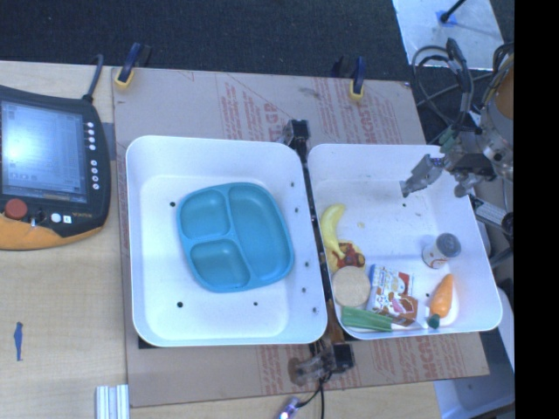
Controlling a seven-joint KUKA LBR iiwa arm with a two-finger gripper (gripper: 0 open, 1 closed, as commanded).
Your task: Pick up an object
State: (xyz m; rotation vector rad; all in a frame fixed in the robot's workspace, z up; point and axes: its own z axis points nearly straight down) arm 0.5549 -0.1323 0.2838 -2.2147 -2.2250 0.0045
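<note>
1. My end effector (pixel 430 175) hangs over the upper right part of the right bin (pixel 384 157), above bare white floor. I cannot tell from this view how far it is open. I see nothing in its grasp.

2. The candidates for pickup all lie toward the near edge of that bin. From the end effector outward:
   - a small round can (pixel 441 249), lying just below my position and apart from the rest;
   - a toy carrot (pixel 443 297), in the near right corner, close to the bin wall;
   - a printed packet (pixel 390 292), flat on the floor, touching a round tan disc (pixel 351 286) at its left;
   - a green strip (pixel 367 319) beneath the disc and packet;
   - a banana (pixel 330 230) against the left wall, with a small red item (pixel 351 255) touching it.

3. I judge the can the best target. It is nearest, stands free on all sides, and offers two opposed faces.

4. Procedure: centre over the can first, then descend. Straddle it evenly so that neither side nudges it away, since a round body will roll.

5. Avoid the carrot as a first choice. The bin wall beside it leaves little clearance.

6. The left bin (pixel 153 234) carries a blue divided plate (pixel 234 236). It plays no part in this step.
</note>
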